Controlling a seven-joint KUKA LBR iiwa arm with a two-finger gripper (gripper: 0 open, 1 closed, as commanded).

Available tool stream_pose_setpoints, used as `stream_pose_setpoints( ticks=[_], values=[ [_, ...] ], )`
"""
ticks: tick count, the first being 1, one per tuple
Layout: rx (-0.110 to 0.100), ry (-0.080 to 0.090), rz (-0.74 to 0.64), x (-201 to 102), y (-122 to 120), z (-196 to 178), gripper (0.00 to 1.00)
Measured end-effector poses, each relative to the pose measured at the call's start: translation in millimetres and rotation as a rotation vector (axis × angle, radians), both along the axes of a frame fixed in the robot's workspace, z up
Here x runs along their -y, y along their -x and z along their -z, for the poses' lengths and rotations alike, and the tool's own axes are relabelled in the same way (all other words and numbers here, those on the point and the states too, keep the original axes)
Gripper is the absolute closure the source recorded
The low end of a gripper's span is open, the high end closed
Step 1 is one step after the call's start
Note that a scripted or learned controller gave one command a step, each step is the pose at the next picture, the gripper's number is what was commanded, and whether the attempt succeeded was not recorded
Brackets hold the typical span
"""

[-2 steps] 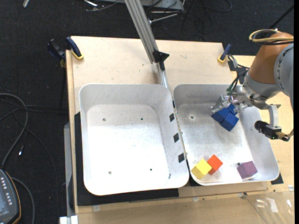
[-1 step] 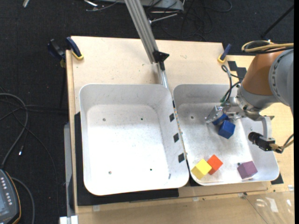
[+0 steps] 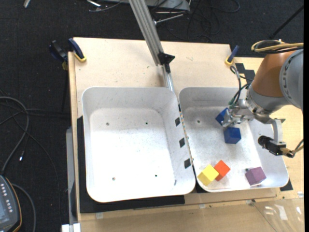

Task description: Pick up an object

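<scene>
Arm reaching into the right bin [image 3: 270, 175]
Gripper [image 3: 235, 121] low over blue cubes [image 3: 232, 135]; its grip I cannot tell.

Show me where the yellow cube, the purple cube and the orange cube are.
yellow cube [image 3: 208, 175], camera view, on its top face.
purple cube [image 3: 255, 176], camera view, on its top face.
orange cube [image 3: 222, 168], camera view, on its top face.

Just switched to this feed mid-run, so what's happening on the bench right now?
The arm is reaching in from the right over the right bin, with its claw low over the back of the bin, right by two blue blocks. One blue block sits against the claw, the other blue cube just in front. A yellow block, orange block and purple block lie near the front edge. The left bin sits alongside.
</scene>
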State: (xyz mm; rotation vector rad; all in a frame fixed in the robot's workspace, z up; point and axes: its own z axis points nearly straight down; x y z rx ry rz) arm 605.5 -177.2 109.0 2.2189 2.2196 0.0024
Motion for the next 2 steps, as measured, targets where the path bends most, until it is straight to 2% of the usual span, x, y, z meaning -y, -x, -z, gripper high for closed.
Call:
stream_pose_setpoints(
  ticks=[1, 2],
  values=[
    [0.004, 0.000, -0.004, -14.3, -9.9, -49.9, 1.00],
    [-0.002, 0.000, -0.002, -13.6, -8.4, -46.6, 0.00]
  ],
)
